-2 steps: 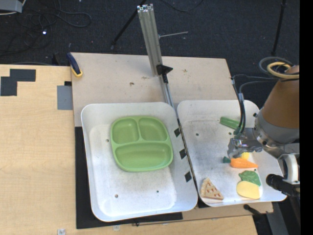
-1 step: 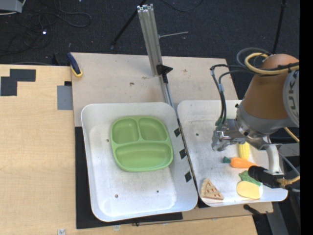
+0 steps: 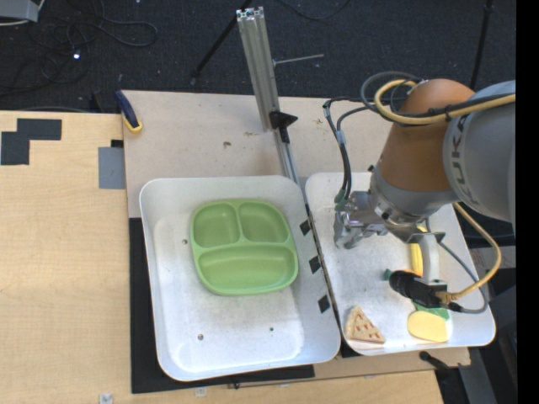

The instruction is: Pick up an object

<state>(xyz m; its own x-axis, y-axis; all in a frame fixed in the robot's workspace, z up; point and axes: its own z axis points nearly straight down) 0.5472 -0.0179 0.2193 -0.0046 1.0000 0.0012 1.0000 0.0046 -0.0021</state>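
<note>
**Gripper over bare floor, toys down at the near edge**

So the gripper (image 3: 349, 232) hung over the far-left part of the right bin (image 3: 364, 278), with speckled white bin floor under it. From this angle I honestly couldn't tell whether it was open or closed; it was just a bunch of shiny metal under the wrist.

The pickable stuff sat well apart from it, toward the near edge of that same bin. The pizza-slice wedge (image 3: 365, 326) lay flat near the front-left corner, more or less straight toward the camera from the gripper. It was a tan triangle with a waffly, dotted top and reddish spots. Off to its right, by the front-right corner, was the yellow piece (image 3: 428, 326), a smooth, rounded, plastic-looking lump with a bit of green at its far end. The two weren't touching.

The left bin (image 3: 244, 335) held a green plate (image 3: 244, 268), glossy plastic with rounded corners: two small compartments at the far side, one wide one at the near side.
</note>
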